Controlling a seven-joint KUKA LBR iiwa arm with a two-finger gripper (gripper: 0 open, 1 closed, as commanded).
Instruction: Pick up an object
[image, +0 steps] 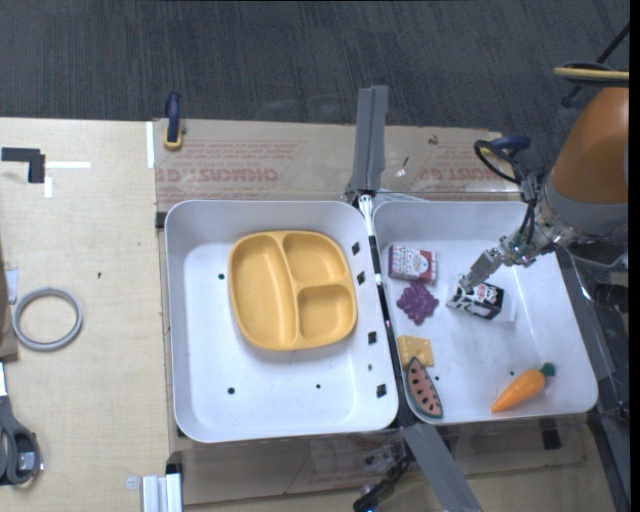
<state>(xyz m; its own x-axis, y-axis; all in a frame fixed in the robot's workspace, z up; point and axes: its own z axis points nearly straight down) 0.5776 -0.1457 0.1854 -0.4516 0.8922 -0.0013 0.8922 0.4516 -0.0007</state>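
My gripper reaches down into the right bin from the right. Its tip rests against the left end of a small black and white box lying near the bin's middle. I cannot make out whether the box is gripped or only touched. Other objects in this bin are a red and white packet, a purple bunch of grapes, a yellow cracker, a watermelon slice and an orange carrot.
The left bin holds a yellow divided plate. On the wooden bench to the left lie a grey tape roll and scissors. A blue clamp sits at the back.
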